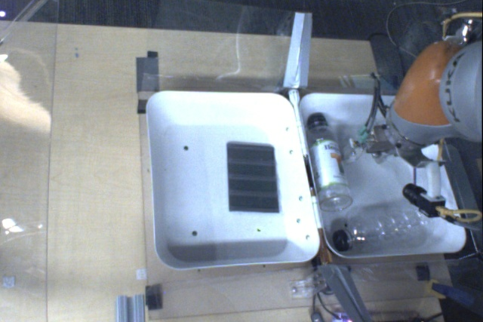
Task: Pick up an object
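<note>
Two clear bottles, one point(326, 162) along the right bin's point(453, 241) left wall and one point(381, 230) along its near wall, are crowding it, leaving open floor lying between them.

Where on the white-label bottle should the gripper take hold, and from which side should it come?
Probably grip the white-label bottle across its labelled middle, coming straight down from above. It lies flat along the left wall of the right bin, black cap away from the camera, so the fingers would best straddle its round body crosswise. The wall leaves little room on that side, so one finger may need to slip in carefully.
</note>
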`<state>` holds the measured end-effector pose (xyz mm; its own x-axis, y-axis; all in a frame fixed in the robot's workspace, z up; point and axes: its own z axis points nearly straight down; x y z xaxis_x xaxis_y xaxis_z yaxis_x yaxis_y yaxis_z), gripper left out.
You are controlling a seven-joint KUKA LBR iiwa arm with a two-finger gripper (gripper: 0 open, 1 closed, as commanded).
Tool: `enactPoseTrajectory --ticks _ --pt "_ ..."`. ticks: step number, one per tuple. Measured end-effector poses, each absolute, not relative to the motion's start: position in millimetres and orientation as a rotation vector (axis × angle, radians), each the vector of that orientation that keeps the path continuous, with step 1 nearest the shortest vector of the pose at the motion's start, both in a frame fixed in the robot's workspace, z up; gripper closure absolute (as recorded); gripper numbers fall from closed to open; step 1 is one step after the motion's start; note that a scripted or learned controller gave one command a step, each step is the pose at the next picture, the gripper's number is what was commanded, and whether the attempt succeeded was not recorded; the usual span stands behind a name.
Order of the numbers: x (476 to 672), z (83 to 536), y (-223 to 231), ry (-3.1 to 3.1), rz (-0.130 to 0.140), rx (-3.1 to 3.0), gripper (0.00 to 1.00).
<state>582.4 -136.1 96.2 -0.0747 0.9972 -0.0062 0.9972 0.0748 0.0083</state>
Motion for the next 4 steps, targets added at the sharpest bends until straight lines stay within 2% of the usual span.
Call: enactPoseTrajectory --ticks 1,2,3,4 --pt "607.2 92.4 -129.3 2.452 -0.019 1.919 0.0" --pt "598.5 96.5 -124.8 2.448 -0.009 1.876 0.0" --pt "591.3 162.9 -111.3 2.546 0.007 1.828 0.0" --pt "576.3 121.4 -132.4 2.542 0.006 1.836 0.0"
